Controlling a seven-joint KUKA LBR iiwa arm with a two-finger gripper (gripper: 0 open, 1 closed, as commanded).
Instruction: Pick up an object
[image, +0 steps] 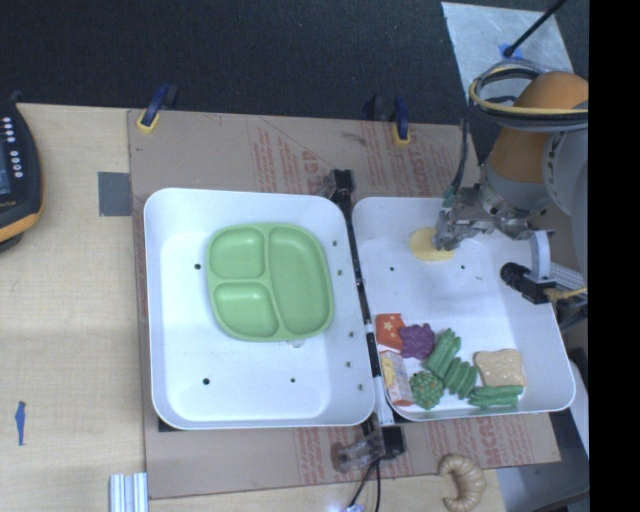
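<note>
Nearest my camera, toy food (455, 368) huddles in the right bin's (470, 290) near corner, likely slid there. My likely target, a pale yellow piece (432, 248), lies alone at the far side, directly under the gripper (456, 228); whether the jaws are spread or clenched, I cannot tell.
</note>
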